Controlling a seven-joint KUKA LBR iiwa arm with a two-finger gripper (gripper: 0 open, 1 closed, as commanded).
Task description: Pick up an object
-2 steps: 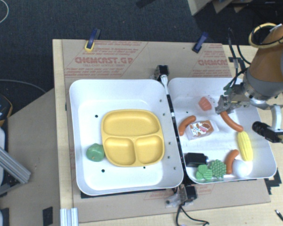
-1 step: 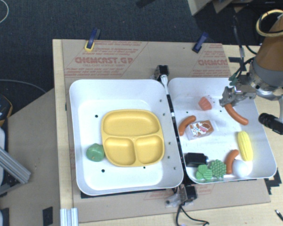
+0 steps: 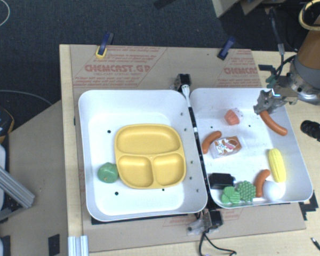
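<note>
My gripper point(image 3: 265, 104) hangs over the far right part of the right bin point(image 3: 256, 97). An orange sausage point(image 3: 275, 125) lies slanted right below it, with its upper end at the gripper's tip. Whether that end sits between the fingers is not visible. Elsewhere in this bin are a small salmon-coloured piece point(image 3: 232, 117), a second sausage point(image 3: 210, 141), a brown-and-white packet point(image 3: 226, 147), a yellow corn cob point(image 3: 277, 165), a black block point(image 3: 221, 180), a green leafy toy point(image 3: 238, 193), a short red sausage point(image 3: 261, 181) and a white egg-like thing point(image 3: 275, 191).
The left bin point(image 3: 90, 111) holds a yellow divided plate point(image 3: 149, 155) and a green ball point(image 3: 108, 173) at its near left. A black clip point(image 3: 183, 81) sits at the far end of the seam between the bins. Cables and clamps lie along the bench's far and near edges.
</note>
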